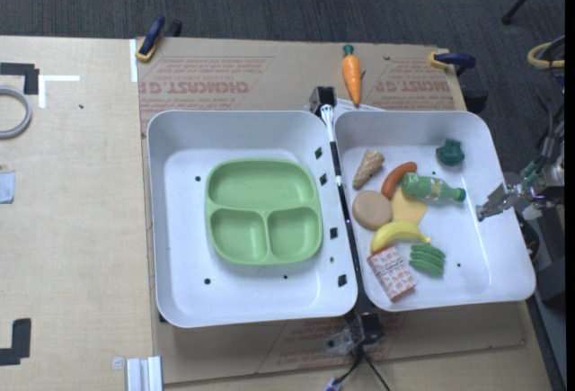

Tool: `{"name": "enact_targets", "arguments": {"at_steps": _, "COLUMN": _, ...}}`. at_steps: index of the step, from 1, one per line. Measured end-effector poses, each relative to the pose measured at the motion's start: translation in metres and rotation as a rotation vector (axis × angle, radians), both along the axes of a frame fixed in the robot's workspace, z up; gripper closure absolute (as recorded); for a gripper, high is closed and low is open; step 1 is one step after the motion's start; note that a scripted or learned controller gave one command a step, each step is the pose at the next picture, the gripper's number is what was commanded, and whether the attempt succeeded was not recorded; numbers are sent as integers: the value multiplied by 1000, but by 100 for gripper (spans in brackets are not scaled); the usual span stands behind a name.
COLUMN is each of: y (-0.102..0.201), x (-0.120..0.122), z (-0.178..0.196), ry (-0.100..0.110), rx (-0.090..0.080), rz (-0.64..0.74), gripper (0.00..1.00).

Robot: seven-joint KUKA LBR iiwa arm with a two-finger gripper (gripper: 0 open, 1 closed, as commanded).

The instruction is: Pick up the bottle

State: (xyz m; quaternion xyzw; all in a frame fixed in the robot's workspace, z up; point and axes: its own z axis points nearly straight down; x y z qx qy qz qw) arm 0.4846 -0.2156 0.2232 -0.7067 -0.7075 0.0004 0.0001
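Right bin (467, 286) has the green bottle (431, 190) lying flat just past the yellow banana (399, 235), long axis left-right, cap toward the gripper (492, 206) at the right rim; can't tell its fingers' state

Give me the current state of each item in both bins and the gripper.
Green bottle: lying on its side, ungrasped.
Gripper: at the right bin's right rim, holding nothing.
Green divided plate: flat in the left bin.
Banana: lying flat.
Carton: lying flat.
Carrot: outside the bins.
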Motion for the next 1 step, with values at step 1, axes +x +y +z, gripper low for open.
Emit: {"name": "enact_targets", "arguments": {"at_steps": 1, "y": 0, "x": 1, "z": 10, "ry": -1, "rx": -1, "rz": 1, "gripper": 100}}
